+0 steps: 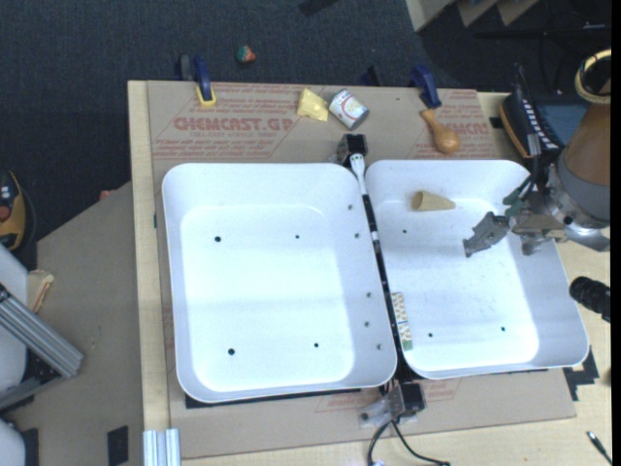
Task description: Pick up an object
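The claw (497,229) hangs over the right bin (543,352), near its right edge, with nothing between its fingers; whether they stand wide or narrow cannot be told. The tan wedge (433,201) lies near that bin's far edge, apart from the claw. Risk: descending here would likely close on bare floor.
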